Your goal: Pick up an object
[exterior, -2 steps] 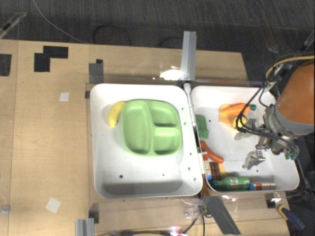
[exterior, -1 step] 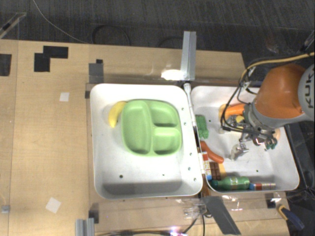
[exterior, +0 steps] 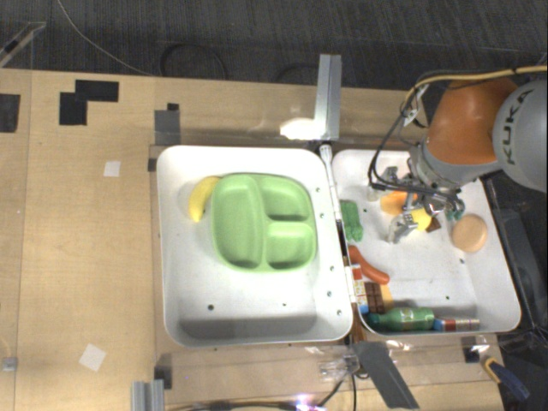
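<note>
The likely target is the cluster of small toys in the right bin (exterior: 479, 289): an orange piece (exterior: 393, 201) and a yellow piece (exterior: 423, 220) lie right under the gripper (exterior: 412, 221), touching or nearly touching it. Whether either sits between the fingers cannot be told; the wrist hides the tips, so their state is unclear. As a judgement, the pick is at the reach or grasp stage: the arm is down in the bin over the pieces, nothing is visibly lifted, and the close and the lift are left.

Just right of the gripper rests a tan egg (exterior: 469, 232). Left of it, by the bin's left wall, lies a green block (exterior: 350, 220), and below that a red-orange sausage shape (exterior: 368, 266). Along the bin's near wall lie a green bottle (exterior: 402, 318) and a marker (exterior: 458, 323).

The left bin (exterior: 180, 306), well apart from the gripper, holds a green divided tray (exterior: 261, 221) with a banana (exterior: 200, 199) touching its left edge.

Both bins sit on a pale wood counter (exterior: 77, 255) marked with black squares. Beyond it is dark carpet (exterior: 257, 15) with a thin cable across it.
</note>
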Tool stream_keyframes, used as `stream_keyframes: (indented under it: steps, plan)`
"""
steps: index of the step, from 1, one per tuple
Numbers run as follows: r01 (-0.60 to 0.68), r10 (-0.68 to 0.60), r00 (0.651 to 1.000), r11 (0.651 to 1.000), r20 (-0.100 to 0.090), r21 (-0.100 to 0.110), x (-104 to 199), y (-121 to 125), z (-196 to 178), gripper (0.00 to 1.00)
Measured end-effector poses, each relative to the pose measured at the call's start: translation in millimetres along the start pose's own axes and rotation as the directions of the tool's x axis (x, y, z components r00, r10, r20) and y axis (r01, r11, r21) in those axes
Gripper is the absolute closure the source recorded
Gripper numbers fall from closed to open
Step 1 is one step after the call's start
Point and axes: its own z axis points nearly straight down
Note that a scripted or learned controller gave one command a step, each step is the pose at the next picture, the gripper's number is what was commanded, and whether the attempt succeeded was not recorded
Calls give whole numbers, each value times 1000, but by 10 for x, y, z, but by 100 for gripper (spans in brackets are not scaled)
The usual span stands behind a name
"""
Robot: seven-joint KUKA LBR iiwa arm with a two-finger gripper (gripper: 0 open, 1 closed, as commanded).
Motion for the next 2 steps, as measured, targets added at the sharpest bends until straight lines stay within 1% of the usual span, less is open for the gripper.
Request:
stream_keyframes:
  steps: [1,2]
  plan:
    - [-33,33,999,999,-2,-2,-373,266,13,0]
    - [-29,29,1000,1000,12,1,-417,262,-135,100]
